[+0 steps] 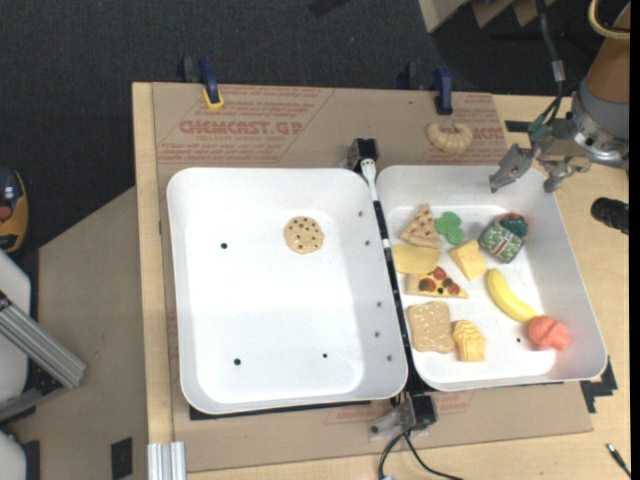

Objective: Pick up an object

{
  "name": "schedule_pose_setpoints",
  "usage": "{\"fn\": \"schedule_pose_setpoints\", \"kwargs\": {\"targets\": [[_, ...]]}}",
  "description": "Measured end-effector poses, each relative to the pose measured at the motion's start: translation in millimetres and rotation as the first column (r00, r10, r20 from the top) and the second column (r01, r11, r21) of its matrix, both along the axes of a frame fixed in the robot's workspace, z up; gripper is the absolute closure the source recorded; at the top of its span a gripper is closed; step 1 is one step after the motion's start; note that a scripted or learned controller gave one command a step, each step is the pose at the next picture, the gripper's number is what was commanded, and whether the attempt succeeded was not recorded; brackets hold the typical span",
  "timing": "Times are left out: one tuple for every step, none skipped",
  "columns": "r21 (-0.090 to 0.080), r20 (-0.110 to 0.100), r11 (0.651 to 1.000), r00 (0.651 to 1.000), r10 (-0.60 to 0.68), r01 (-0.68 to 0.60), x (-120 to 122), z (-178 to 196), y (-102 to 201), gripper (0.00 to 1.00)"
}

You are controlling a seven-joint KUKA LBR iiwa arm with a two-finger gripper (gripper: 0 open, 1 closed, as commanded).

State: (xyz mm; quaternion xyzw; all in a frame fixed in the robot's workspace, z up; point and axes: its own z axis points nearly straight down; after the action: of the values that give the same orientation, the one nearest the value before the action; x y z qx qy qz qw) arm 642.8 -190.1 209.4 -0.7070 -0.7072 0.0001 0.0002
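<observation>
Two white bins side by side on the bench. Gripper (532, 171) hangs over the right bin's (580, 298) far rim, at its far right corner; fingers spread, nothing between them. Everything below is placed from the gripper. Just below and slightly left: green-and-red can (502, 239), the closest item. Further left in the same bin: green piece (449, 227) and pizza slice (421, 226), touching or nearly so. Down-left of the gripper: cheese wedge (468, 260), a pale yellow flat piece (415, 258), and a second pizza slice (437, 286) under it. Straight down: banana (510, 295), then a pink-orange item (546, 333) at the near right, well apart from the gripper. Near edge of that bin: toast (431, 326) and a small yellow ridged item (468, 341) beside it. Left bin (190, 268), far left of the gripper: one cookie (303, 235), alone. Outside the bins, just left of the gripper on the board: a tan ring-shaped item (449, 135); can't tell what it is. Two blue clamps (211, 80) on the board's far edge.
</observation>
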Motion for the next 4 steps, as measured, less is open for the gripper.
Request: {"fn": "schedule_pose_setpoints", "kwargs": {"targets": [[-0.002,0.004,1.0,1.0,0.001,-0.001,0.7,11.1,-0.1,1.0],[0.001,-0.004,1.0,1.0,-0.002,0.002,-42.7,-39.6,-34.7,1.0],[0.004,-0.007,1.0,1.0,-0.001,0.001,-108.3,-78.6,15.7,1.0],[0.001,0.009,1.0,1.0,0.009,-0.009,-48.5,-35.9,86.3,1.0]]}}
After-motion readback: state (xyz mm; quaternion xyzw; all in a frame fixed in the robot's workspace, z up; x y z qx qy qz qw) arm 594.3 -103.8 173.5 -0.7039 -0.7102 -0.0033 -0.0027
